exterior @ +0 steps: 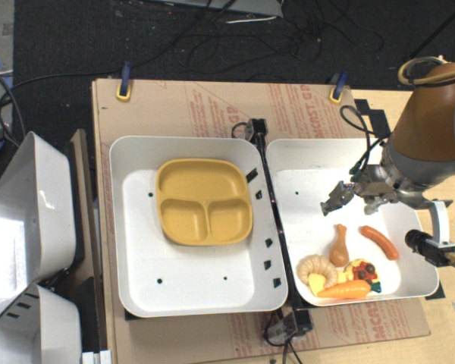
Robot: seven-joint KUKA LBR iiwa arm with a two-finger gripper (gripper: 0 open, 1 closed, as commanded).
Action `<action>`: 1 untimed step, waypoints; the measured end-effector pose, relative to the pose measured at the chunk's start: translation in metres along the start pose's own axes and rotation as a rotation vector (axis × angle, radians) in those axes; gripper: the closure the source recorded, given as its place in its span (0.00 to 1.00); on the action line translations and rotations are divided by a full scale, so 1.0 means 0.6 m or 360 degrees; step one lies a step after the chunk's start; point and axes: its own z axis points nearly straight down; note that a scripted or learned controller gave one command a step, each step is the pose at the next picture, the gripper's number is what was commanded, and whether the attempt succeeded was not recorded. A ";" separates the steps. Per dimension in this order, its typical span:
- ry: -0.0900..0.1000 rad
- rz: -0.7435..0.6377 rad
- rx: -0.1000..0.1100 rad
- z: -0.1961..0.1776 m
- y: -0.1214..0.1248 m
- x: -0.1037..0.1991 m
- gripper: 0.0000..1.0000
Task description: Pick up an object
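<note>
In the right bin (303, 158) lie several toy foods near the front: a brown drumstick (340, 246), a red sausage (380, 242), a cream shrimp-like piece (315, 268), an orange carrot (346, 290) and a small multicoloured piece (364, 271). My gripper (338, 199) hangs over the middle of the right bin, just behind and above the drumstick, with nothing seen between its fingers. The left bin (136, 271) holds a yellow divided plate (205, 202).
A black divider (267, 203) runs between the two bins. The arm's grey and orange body (428, 135) covers the right bin's far right corner. White containers (26, 211) stand off the bench at the left. Cables lie on the dark floor behind.
</note>
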 end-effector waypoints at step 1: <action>-0.0003 -0.0004 -0.0018 -0.010 0.004 0.000 0.00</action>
